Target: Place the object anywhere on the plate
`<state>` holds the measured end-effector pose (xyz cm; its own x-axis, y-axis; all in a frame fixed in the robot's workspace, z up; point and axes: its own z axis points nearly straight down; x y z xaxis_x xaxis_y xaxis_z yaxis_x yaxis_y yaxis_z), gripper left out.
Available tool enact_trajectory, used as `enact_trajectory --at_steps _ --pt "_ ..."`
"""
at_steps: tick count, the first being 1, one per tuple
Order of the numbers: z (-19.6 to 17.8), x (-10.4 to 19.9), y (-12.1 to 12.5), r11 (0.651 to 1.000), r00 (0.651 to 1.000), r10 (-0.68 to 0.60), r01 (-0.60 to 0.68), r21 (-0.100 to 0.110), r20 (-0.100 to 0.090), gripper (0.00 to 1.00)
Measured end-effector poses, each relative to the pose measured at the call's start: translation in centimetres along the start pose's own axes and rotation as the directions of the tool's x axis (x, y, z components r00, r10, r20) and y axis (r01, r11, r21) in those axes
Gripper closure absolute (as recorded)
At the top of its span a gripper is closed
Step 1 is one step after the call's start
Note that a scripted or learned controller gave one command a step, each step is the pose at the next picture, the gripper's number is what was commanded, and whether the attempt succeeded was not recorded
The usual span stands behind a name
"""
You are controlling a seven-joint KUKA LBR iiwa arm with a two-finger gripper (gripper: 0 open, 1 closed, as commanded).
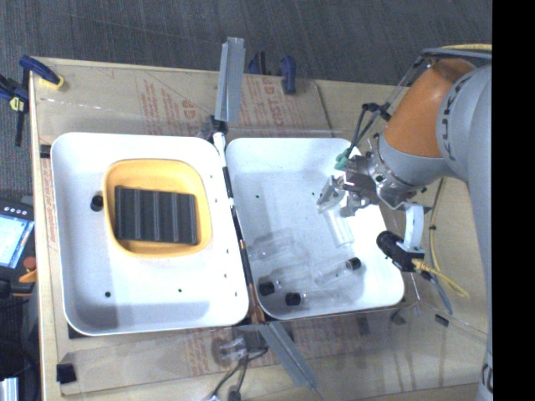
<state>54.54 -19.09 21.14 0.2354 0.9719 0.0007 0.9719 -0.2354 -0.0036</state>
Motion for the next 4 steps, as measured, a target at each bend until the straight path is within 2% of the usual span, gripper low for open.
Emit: enact_trajectory --at_steps 1,2,3,4 --pt "0.4 6.4 -1.1 0.95 0.95 -0.312 0.312 0.003 0.0 1.0" --pt "-1.2 14.4 4.7 0.886 0.886 -0.463 0.463 0.0 0.002 1.0" --pt "0.9 19.7 4.7 0.809 0.809 -0.587 0.587 0.002 0.0 1.0" --pt "2.1 20.5 0.3 0.595 0.595 -0.803 0.803 0.003 0.0 1.0"
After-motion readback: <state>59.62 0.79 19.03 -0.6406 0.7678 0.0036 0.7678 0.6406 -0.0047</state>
